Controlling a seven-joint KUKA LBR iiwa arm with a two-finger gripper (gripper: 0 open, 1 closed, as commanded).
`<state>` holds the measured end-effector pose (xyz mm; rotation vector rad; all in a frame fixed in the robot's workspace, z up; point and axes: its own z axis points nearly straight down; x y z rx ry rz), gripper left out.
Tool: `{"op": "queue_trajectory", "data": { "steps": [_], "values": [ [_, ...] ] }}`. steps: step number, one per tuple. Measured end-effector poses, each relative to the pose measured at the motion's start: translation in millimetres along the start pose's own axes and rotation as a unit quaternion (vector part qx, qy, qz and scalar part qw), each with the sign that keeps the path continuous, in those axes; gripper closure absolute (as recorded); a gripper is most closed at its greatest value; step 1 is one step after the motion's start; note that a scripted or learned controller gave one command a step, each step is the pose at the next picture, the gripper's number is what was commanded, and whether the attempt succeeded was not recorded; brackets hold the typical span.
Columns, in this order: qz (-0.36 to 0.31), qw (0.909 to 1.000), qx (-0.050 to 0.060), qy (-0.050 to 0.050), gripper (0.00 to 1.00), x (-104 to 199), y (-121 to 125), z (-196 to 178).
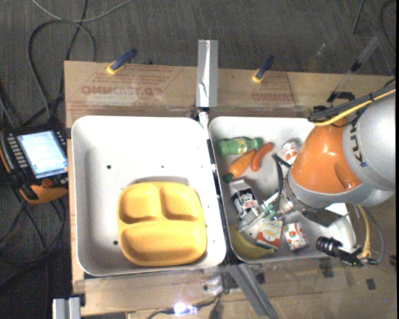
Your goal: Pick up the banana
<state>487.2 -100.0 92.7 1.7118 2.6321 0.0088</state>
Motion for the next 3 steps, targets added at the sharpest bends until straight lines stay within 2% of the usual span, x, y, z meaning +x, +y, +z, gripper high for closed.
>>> {"op": "queue_trajectory", "data": {
  "steps": [1, 2, 3],
  "values": [
    [-0.058, 0.9983, 0.006, 0.001, 0.00, -3, 31, -87],
    [-0.140, 0.9902, 0.005, 0.000, 0.00, -44, -21, -178],
    [-0.163, 0.9865, 0.006, 0.002, 0.00, 43, 17, -141]
  ]
}}
